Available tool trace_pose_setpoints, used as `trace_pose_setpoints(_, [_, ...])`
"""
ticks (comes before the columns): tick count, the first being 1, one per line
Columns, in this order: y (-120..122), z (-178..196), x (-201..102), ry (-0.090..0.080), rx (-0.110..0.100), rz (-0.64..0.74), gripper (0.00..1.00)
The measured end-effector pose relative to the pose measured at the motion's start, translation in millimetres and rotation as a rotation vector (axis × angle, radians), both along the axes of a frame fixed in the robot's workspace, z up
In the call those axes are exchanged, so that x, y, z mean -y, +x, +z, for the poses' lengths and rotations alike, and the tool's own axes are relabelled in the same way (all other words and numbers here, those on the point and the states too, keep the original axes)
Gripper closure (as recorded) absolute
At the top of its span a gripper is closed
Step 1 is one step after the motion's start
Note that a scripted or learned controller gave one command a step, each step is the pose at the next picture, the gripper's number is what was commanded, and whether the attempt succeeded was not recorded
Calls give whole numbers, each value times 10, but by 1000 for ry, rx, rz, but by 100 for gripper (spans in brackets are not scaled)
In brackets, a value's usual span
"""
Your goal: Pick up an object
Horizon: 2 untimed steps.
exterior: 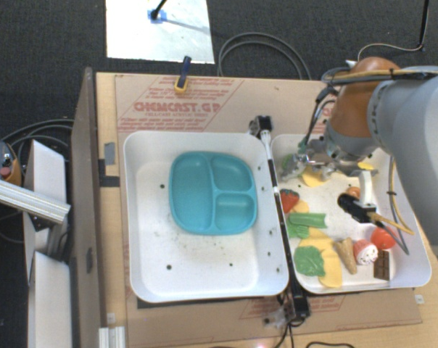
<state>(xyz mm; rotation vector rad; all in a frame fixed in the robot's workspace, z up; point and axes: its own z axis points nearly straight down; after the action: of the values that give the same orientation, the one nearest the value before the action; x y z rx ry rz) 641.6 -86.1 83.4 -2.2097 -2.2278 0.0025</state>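
One gripper (pixel 304 162) was what you had at work, and it sat low over the 11 o'clock corner of the right bin (pixel 420 258), hanging from the grey arm (pixel 411 122) that reached in from 3 o'clock. You could not tell from this view how far it was open or whether it had hold of anything. Just at its 5 o'clock lay a yellow toy piece (pixel 315 181), very near it. Further toward 7 o'clock a red and orange toy (pixel 288 199) rested against the bin's left wall, with a green toy vegetable (pixel 306 223) below it. Toward 6 o'clock of the bin you had a green leaf (pixel 310 261), a yellow banana (pixel 333 268), a strawberry (pixel 365 251), a red tomato (pixel 383 238) and a brown block (pixel 382 266). At 9 o'clock, the left bin (pixel 154 267) held a teal divided plate (pixel 212 193).
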Motion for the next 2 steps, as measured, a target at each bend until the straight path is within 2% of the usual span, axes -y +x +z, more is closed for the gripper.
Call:
trace_pose_setpoints(1, [290, 26, 174, -2, 10, -3, 0])
trace_pose_setpoints(2, [278, 19, 150, -2, 7, -3, 0])
